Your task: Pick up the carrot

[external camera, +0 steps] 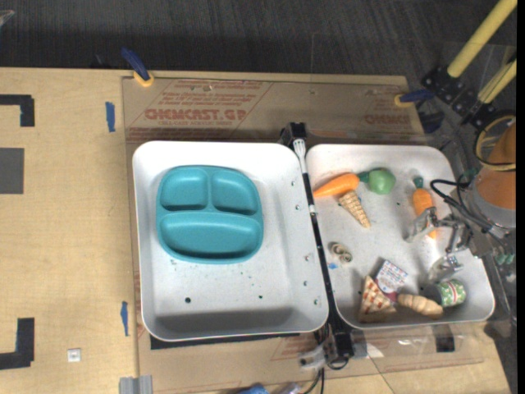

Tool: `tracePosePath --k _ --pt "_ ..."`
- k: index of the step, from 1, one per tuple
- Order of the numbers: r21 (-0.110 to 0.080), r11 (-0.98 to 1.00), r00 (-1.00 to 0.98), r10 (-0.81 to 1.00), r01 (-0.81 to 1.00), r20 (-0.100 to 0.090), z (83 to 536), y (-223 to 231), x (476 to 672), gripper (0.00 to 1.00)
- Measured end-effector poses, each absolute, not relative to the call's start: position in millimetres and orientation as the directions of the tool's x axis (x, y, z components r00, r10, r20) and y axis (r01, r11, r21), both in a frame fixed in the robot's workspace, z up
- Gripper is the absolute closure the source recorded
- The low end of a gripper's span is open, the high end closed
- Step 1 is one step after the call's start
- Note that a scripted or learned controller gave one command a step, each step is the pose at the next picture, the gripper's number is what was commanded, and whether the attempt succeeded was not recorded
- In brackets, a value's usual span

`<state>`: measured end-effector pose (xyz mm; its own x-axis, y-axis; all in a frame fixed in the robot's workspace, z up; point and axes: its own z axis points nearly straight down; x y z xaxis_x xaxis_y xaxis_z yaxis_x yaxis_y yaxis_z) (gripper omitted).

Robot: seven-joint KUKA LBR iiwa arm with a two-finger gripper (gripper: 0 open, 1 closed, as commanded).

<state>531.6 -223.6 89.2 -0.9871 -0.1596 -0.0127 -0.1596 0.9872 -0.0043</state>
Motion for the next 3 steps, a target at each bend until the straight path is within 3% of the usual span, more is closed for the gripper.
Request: tracePosePath --k 1,2,3 --pt "0.0 0.997 -0.997 -0.075 -0.075 -0.012 87.7 -220.5 623.5 0.0" --pt "-0.005 0.997 -0.997 -0.074 -0.074 -0.028 103.5 -221.3 627.8 1.0" --pt "-0.004 0.997 -0.997 -0.074 -0.074 -0.026 102.3 -221.2 627.3 0.0"
